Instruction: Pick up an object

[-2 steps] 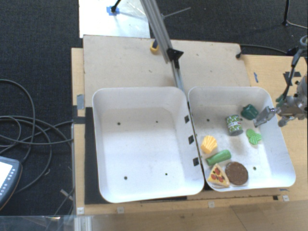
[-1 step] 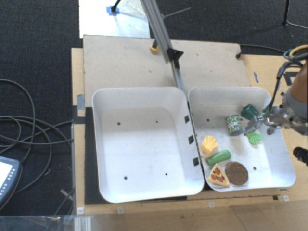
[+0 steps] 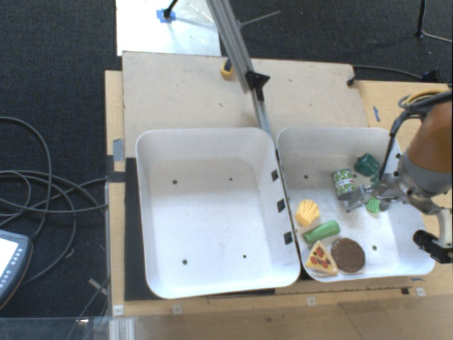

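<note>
Gripper (image 3: 357, 198) sits low in the right bin (image 3: 311, 142), touching the can (image 3: 345, 182); grip state unclear. Can looks light, stiff, slippery: clamp across its middle.

Grey pole (image 3: 237, 44) slants over bench (image 3: 177, 98); cables (image 3: 42, 183) left.

No legible text. Green can (image 3: 345, 182) bears label, print too small to read.
</note>
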Robot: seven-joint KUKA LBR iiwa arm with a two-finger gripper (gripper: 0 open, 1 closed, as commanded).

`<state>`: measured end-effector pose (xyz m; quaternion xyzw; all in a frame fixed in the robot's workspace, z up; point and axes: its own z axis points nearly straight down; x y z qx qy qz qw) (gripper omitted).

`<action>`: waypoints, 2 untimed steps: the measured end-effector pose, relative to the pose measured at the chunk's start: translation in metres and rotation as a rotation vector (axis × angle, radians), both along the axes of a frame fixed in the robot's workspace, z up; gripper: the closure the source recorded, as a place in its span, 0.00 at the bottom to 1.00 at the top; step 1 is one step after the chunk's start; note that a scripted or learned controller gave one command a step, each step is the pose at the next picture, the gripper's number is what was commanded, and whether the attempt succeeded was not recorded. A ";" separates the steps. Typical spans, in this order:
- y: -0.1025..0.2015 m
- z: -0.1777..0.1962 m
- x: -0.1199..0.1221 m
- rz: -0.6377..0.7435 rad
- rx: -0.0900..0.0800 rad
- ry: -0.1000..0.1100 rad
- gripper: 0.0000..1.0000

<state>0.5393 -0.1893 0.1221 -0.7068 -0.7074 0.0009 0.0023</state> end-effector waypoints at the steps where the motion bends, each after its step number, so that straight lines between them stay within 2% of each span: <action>1: -0.001 0.015 0.002 0.001 -0.003 -0.008 1.00; 2: -0.011 0.073 0.000 0.000 -0.005 -0.012 1.00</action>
